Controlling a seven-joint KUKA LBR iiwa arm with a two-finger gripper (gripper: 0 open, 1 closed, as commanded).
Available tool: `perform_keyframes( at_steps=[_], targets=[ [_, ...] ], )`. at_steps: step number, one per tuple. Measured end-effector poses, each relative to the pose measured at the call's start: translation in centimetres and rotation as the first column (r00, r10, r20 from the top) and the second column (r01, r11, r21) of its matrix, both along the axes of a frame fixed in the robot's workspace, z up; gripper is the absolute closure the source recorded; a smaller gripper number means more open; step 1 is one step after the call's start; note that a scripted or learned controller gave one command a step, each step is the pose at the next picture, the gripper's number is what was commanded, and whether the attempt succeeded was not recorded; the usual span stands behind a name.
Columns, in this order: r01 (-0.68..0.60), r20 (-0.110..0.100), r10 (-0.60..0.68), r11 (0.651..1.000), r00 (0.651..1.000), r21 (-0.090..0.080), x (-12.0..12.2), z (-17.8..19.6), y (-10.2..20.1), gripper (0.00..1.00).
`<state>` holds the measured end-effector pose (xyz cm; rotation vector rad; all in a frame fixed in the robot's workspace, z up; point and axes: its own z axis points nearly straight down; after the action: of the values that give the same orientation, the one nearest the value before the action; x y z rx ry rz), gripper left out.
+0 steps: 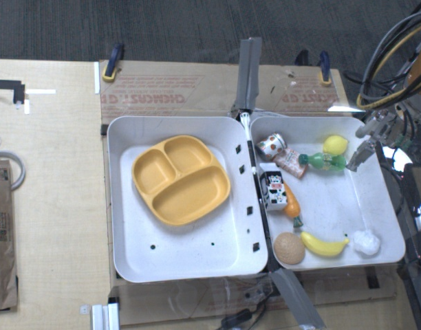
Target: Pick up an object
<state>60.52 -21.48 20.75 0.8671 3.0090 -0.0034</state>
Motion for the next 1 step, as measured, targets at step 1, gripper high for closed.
perform_keyframes(
  at_steps=[1],
  targets=[
    [-0.141,-0.004,0.141,0.99,0.99,0.001,4.67,-11.34,-0.73,0.0]
  ],
)
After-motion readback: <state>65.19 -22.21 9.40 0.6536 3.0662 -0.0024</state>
